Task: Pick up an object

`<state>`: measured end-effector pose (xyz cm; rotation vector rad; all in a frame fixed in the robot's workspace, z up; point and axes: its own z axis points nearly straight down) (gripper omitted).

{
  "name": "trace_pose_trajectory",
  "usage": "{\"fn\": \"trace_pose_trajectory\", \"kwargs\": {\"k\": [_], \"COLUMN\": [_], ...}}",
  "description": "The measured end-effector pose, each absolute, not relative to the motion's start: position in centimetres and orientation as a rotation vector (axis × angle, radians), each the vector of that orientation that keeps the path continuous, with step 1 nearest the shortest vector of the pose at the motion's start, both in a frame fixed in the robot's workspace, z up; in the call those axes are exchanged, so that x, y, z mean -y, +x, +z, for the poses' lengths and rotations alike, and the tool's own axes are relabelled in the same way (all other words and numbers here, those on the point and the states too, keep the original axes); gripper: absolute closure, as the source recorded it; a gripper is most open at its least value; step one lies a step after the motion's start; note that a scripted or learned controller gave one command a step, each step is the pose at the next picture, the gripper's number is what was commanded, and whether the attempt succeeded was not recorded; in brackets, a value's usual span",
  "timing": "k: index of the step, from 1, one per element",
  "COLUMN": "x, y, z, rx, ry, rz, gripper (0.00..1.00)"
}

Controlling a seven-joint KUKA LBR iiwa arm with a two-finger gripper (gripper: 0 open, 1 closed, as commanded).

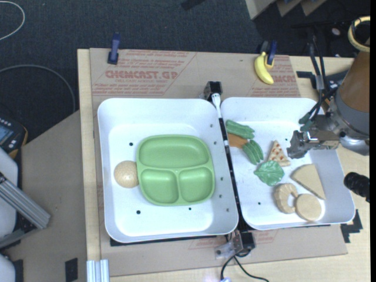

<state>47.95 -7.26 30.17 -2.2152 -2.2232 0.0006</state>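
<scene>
- Gripper (295, 146) hovers over right bin (329, 113), beside pizza slice (277, 152), positioned for descent.
- Fingers' spread: cannot tell; nothing visibly held.

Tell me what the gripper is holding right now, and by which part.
Nothing is visibly held. The gripper sits over the right bin beside the pizza slice, with no item seen between its fingers.

One fixed camera looks down at a slant (from above the bench (59, 157)) on both white bins (111, 157).
</scene>
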Motion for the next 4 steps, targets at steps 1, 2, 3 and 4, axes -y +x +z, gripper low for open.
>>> {"fn": "trace_pose_trajectory", "kwargs": {"k": [1,2,3,4], "x": [3.5,-1.2,-7.4,-12.0], "y": [47.9,48.0,48.0,47.9], "z": [28.5,29.9,35.9,39.5], "rx": [2.223,2.229,2.233,2.230], "ry": [-2.214,-2.216,-2.215,-2.215], "rz": [0.002,-0.005,-0.012,-0.009], "gripper": [1.00,1.00,1.00,1.00]}}
